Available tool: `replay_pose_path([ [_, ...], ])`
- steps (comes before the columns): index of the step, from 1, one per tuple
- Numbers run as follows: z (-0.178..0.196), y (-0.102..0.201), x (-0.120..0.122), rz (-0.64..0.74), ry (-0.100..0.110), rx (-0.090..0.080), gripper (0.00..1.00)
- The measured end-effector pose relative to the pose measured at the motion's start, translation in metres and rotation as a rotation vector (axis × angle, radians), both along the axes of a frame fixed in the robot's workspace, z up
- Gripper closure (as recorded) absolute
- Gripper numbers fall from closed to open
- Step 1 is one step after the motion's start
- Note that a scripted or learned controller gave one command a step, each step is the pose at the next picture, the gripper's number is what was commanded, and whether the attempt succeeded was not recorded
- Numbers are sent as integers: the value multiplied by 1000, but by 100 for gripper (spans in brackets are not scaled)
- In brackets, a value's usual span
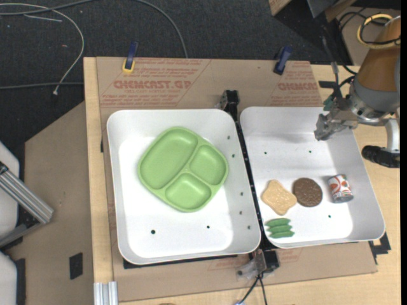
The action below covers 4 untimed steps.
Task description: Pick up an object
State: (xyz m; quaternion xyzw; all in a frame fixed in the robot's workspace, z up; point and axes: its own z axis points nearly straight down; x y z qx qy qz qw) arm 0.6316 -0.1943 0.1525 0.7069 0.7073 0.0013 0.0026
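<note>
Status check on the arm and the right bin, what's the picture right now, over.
Gripper hovering over right bin's far end, nothing between fingers. Cracker, brown cookie, small can, green pea pods untouched along near side. Path clear.

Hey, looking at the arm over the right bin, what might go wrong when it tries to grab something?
The gripper hangs near the right bin's back, apart from every object, so a straight descent would likely close on nothing. The cracker, brown cookie and green pea pods look flat, and may slip. The small can might roll.
</note>
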Motion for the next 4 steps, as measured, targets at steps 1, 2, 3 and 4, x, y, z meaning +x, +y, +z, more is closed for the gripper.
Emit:
replay_pose_path([
  [1,64,0,-4,0,-3,-1,100],
  [2,78,0,-3,1,1,0,100],
  [3,88,52,-5,5,6,5,100],
  [4,78,111,-17,6,9,5,100],
])
